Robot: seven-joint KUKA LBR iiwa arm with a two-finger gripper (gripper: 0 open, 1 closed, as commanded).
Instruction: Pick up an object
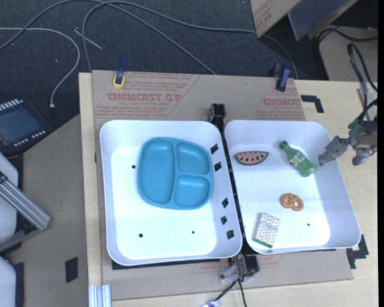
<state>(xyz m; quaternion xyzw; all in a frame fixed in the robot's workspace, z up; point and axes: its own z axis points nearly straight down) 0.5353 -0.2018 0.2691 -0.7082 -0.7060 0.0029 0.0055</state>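
The right bin [336, 198] holds a watermelon slice [251, 157], a green bottle [297, 158] lying on its side, a pretzel [291, 202] and a small patterned packet [267, 229] near the front wall. My gripper [344, 156] hangs over the right bin's right rim, just right of the bottle. Its two grey fingers are spread apart with nothing between them, so it is open. One fingertip [329, 154] sits a short way from the bottle's base without touching it.
A blue divided plate [176, 172] lies in the left bin [120, 204]. A black divider with clips [225, 180] separates the bins. Cables run across the dark floor beyond the bench, and a cardboard box [270, 15] stands at the back.
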